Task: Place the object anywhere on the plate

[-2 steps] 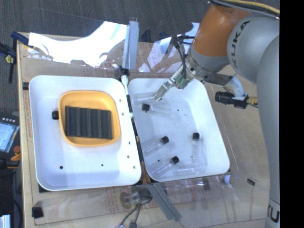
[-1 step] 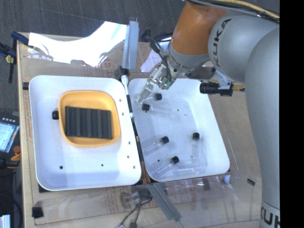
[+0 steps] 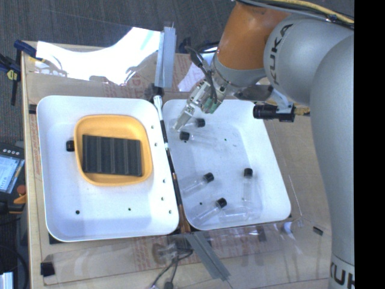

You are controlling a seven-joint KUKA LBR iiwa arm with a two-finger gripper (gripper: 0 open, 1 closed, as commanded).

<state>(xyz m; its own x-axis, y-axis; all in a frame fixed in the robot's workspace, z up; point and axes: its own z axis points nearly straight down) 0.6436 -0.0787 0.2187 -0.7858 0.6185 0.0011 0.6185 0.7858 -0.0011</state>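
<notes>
A yellow plate with a dark ribbed insert lies in the left bin. Several clear vials with black caps lie in the right bin: one near the middle, one to the right, one toward the front. Two more black caps sit at the bin's far left corner. My gripper hangs over that corner, close above these two caps and right of the plate. I see nothing clearly held in it.
A small black piece rests in the left bin beside the plate's left rim. The ridge between the bins runs just left of the gripper. A grey upright bar stands behind the bins.
</notes>
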